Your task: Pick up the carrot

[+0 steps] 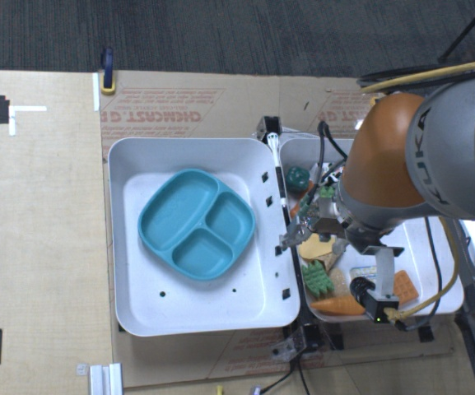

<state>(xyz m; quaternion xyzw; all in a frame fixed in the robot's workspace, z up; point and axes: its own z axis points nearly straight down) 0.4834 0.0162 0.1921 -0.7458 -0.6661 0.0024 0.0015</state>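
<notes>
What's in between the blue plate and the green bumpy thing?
In the camera view, no object: after the blue plate comes bare floor of its bin, then the two bins' side walls, then the green thing.

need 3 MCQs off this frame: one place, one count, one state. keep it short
1. Where is the carrot?
A. left bin
B. right bin
C. on the plate

2. How many compartments has the blue plate?
A. two
B. three
C. four

3. How does the plate sit?
A. flat, face up
B. upside down
C. propped on a bin wall

Key:
1 B, it lies by the right bin's near edge.
2 B, it has one large well and two smaller ones.
3 A, its wells face up on the left bin floor.
</notes>
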